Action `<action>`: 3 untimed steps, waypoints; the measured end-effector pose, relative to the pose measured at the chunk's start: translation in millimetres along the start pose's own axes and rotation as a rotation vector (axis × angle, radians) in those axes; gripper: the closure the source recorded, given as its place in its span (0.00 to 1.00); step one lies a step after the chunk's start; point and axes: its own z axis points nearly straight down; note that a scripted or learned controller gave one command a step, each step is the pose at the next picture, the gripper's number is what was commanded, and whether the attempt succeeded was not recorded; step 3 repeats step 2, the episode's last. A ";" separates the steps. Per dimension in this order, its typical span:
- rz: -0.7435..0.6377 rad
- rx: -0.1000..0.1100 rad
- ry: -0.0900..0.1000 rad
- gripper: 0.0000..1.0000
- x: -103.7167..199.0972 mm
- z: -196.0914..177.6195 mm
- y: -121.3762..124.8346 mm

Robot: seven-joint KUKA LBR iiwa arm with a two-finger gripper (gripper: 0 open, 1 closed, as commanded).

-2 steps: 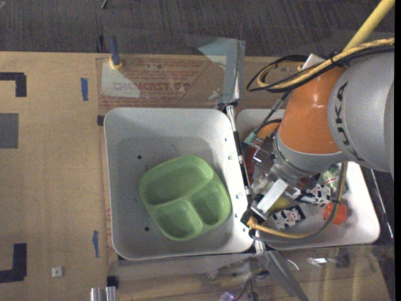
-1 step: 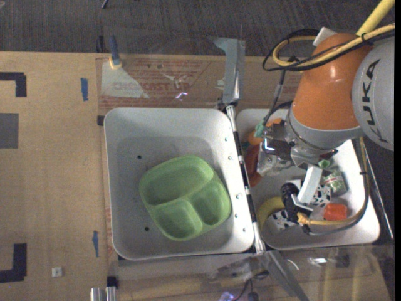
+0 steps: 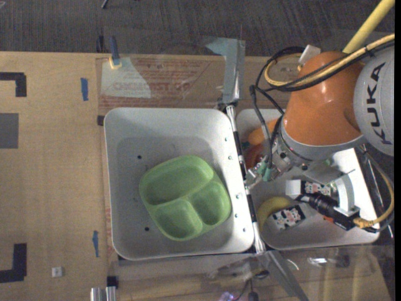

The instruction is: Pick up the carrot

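Two bins: left bin (image 3: 119, 187) holds a green divided plate (image 3: 185, 196); right bin (image 3: 313, 240) sits under the arm (image 3: 326, 105).
Carrot: probably the orange shape (image 3: 258, 137) at the right bin's left wall, mostly hidden.
Gripper: buried beneath the wrist, jaw state cannot tell.
Clutter: yellow item (image 3: 276, 207) just beside.
Risk: blind close misses the carrot, grabs the yellow item, or clips the bin wall.

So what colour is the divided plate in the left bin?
Light green; the divided plate shows plainly in the camera view.
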 end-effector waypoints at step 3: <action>-0.153 0.000 0.000 1.00 41.8 -36.7 44.4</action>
